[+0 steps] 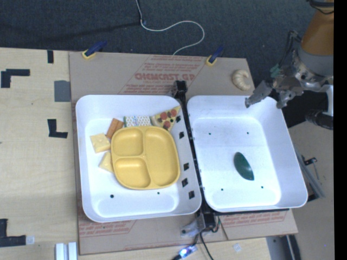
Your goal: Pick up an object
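Note:
A dark green oval object [244, 166] lies alone on the floor of the right bin [282, 194], right of its centre. My gripper [265, 101] hangs over that bin's far right corner, well behind the green object and apart from it. Its two dark fingers [254, 98] are spread open with nothing between them. In the left bin [92, 199] a yellow divided plate [145, 157] sits amid several small flat pieces: an orange-brown one [114, 127], pale yellow ones [100, 142] and patterned ones [168, 116] along the back.
A beige lump [243, 79] rests on the cardboard sheet [157, 75] behind the right bin, close to the gripper. Two clamps [95, 49] [216, 53] hold the cardboard's far edge. A white cable [173, 26] loops across the dark floor behind.

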{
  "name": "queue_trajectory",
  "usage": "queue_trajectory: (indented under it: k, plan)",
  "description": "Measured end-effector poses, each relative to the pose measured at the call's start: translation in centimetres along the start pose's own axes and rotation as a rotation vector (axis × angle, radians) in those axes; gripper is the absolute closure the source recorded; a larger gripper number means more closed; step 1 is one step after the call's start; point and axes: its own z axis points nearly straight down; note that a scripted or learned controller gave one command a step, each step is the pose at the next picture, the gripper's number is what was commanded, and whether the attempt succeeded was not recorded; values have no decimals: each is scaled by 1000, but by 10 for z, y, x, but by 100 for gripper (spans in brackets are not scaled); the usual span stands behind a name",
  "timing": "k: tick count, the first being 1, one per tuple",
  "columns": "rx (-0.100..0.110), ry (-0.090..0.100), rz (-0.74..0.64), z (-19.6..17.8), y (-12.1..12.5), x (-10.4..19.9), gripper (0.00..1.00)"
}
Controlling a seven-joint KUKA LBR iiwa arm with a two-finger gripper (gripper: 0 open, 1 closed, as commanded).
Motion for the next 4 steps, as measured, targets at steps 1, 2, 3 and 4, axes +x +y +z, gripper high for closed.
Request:
queue_trajectory:
  k: [1, 2, 3, 4]
  plan:
    - [-12, -2, -3, -8, 2, 0, 0]
    - [-8, -2, -3, 38, 6, 6, 0]
    - [-7, -2, -4, 91, 12, 14, 0]
    - [-7, -3, -3, 136, 10, 16, 0]
